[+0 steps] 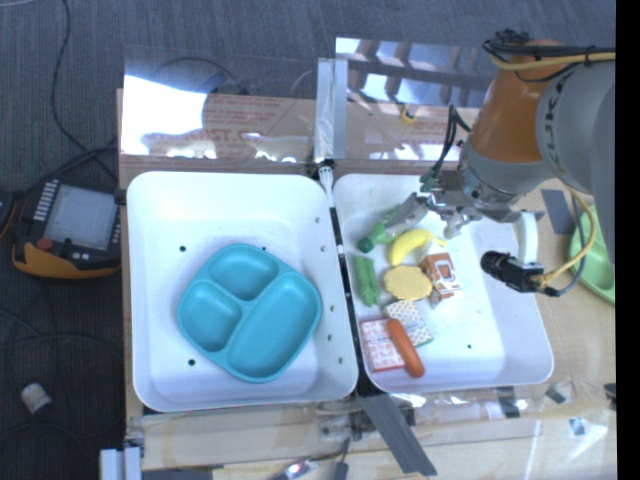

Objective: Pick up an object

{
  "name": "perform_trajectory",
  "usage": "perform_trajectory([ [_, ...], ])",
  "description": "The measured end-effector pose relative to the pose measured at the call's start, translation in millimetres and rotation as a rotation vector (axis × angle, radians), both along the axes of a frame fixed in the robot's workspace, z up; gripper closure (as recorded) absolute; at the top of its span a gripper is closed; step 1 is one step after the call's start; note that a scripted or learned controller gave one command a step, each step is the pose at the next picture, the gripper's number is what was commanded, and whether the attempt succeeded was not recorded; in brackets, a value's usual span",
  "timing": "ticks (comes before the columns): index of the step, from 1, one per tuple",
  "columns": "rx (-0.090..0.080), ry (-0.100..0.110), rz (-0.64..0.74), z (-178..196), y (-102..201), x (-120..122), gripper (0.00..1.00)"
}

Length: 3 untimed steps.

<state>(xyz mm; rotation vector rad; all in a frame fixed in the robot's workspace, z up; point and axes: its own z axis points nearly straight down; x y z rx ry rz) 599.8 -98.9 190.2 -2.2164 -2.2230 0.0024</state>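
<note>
The gripper hangs over the back of the right bin, just above the banana. Honestly can't tell if it's apart or together from this angle, and nothing looks caught in it. The food's all bunched up: green pepper beside the banana, round cookie, little carton, cucumber, hot dog nearer the front. I'd go straight down on the banana, since it sits on top with some room around it. The blue plate sits in the left bin.
</note>
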Motion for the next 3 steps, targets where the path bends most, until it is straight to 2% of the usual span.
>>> perform_trajectory([
  [1,-0.001,-0.001,-0.004,-88.3,-14.5,-3.8,0.0],
  [2,-0.004,-0.018,0.135,-99.7,-25.2,-59.2,0.0],
  [3,0.0,-0.013,0.146,-100.7,-55.5,-14.7,0.0],
])
